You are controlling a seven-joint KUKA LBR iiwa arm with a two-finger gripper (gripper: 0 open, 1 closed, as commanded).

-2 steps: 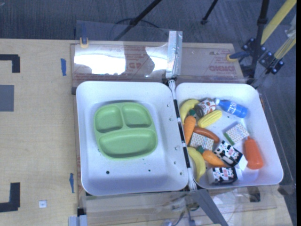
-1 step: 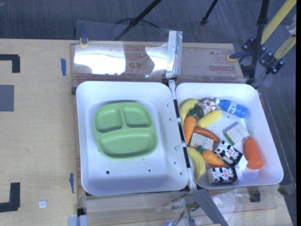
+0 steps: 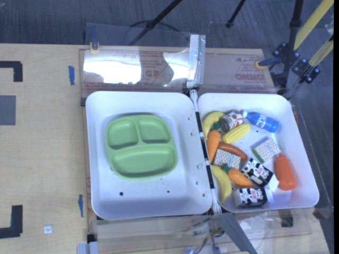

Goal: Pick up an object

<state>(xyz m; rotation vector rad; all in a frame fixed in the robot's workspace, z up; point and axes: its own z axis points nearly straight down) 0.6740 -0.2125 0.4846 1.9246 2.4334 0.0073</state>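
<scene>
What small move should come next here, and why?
Probably bring the arm over the right bin and descend on the orange bottle. All the toys lie piled in that bin, and the bottle sits apart near its right side, easier to close on than the crowded carrots and bananas. The left bin holds a green divided plate.

Two bins sit side by side on the bench, touching along their inner edges. The left bin (image 3: 100, 157) holds a three-compartment tray (image 3: 141, 146) near its centre. The right bin (image 3: 302, 157) holds a heap of items crowded toward its left wall: a banana (image 3: 210, 119) at the rear, a carrot (image 3: 213, 143) just in front of it, a corn cob (image 3: 236, 133) to their right. A bottle (image 3: 262, 121) lies at the rear right. A cow-patterned carton (image 3: 250, 196) rests at the front.
</scene>
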